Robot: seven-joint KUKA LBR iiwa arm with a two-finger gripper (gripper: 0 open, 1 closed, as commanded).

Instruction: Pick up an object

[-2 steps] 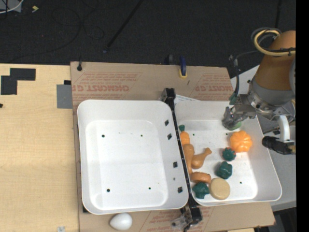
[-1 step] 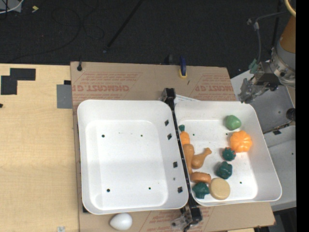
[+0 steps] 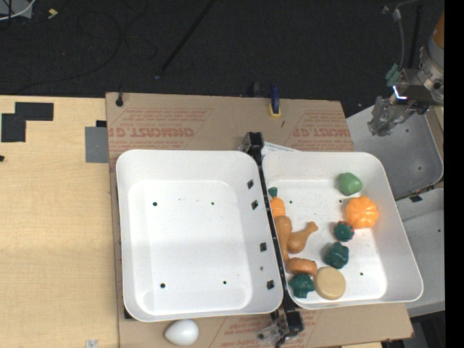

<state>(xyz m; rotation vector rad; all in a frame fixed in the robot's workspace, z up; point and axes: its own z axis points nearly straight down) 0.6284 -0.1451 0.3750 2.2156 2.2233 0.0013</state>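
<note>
The grey two-finger gripper (image 3: 383,118) hangs off beyond the far right corner of the right white plastic bin (image 3: 406,267), over the grey bench surface and not above any toy. Whether it is spread or pinched I cannot tell; the tool is small and blurred against the bench. Nothing shows in its grasp.

All the candidates sit in that right bin. The light green rounded toy (image 3: 349,183) lies near the far wall, with the orange pumpkin-shaped toy (image 3: 362,212) just beside it towards the front. Those two stand apart from their neighbours, so either looks an easy target.

Along the divider it gets crowded (a trickier spot, I'd judge): a tan drumstick-shaped toy (image 3: 301,235) leans against an orange piece, close to the wall. Three dark green leafy toys are scattered in the front half, one of them (image 3: 336,255) just beside the cream round disc (image 3: 331,283).

The left white plastic bin (image 3: 130,230) waits alongside, and a white egg-shaped object (image 3: 181,332) rests outside on the cardboard. The pick looks not yet begun.
</note>
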